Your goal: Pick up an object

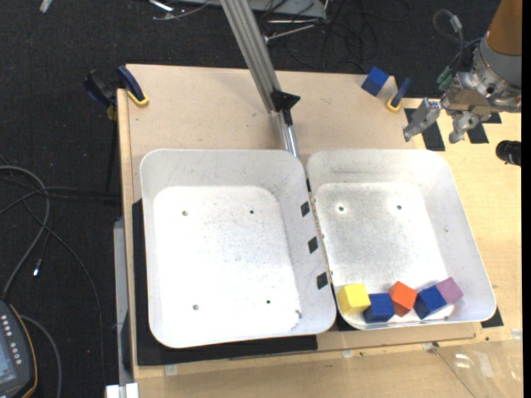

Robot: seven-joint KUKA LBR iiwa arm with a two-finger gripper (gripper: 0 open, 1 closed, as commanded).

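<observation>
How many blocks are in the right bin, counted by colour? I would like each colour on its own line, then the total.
Yellow block: 1
Blue blocks: 2
Orange block: 1
Purple block: 1
Total: 5, all along the near edge of the right bin.

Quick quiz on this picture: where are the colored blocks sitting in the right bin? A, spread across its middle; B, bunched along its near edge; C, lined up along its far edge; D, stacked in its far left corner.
B: the yellow block, blue blocks, orange block and purple block crowd together along the near edge of the right bin.
</observation>
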